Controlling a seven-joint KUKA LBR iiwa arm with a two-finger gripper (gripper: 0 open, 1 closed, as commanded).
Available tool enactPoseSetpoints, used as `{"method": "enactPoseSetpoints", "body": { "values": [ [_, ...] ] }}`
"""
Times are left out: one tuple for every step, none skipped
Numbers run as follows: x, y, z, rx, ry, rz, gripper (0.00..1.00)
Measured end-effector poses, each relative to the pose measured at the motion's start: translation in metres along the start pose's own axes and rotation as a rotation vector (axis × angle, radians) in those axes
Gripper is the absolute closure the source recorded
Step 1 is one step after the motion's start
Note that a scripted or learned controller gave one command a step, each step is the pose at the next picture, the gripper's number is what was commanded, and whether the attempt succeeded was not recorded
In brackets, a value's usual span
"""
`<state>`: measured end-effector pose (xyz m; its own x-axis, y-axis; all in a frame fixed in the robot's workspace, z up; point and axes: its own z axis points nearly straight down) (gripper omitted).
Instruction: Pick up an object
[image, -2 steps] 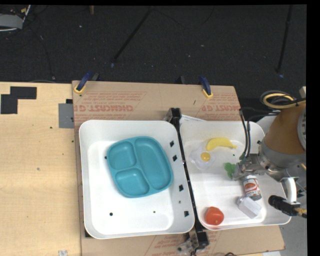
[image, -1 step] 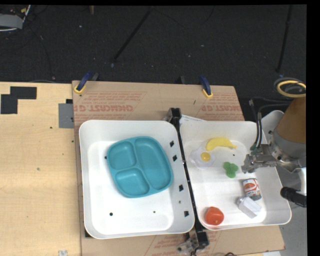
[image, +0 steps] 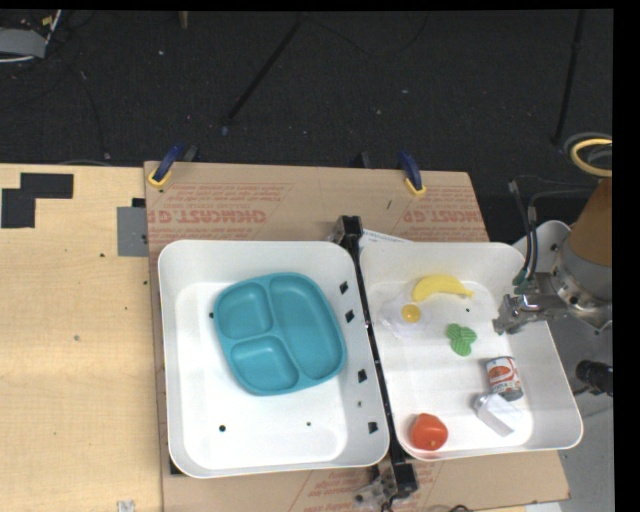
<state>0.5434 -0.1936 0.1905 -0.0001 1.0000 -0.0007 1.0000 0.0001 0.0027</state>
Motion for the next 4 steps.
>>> {"method": "enactPoseSetpoints", "body": {
  "values": [
    [0.000, 0.001, -0.052, -0.001, 0.000, 0.000, 1.00],
    [0.042, -0.002, -0.054, 0.003, 0.001, -0.003, 1.00],
    [0.091, -0.007, -0.041, 0.004, 0.002, -0.003, 1.00],
    [0.142, -0.009, -0.031, 0.004, 0.002, -0.003, 1.00]
  ]
}}
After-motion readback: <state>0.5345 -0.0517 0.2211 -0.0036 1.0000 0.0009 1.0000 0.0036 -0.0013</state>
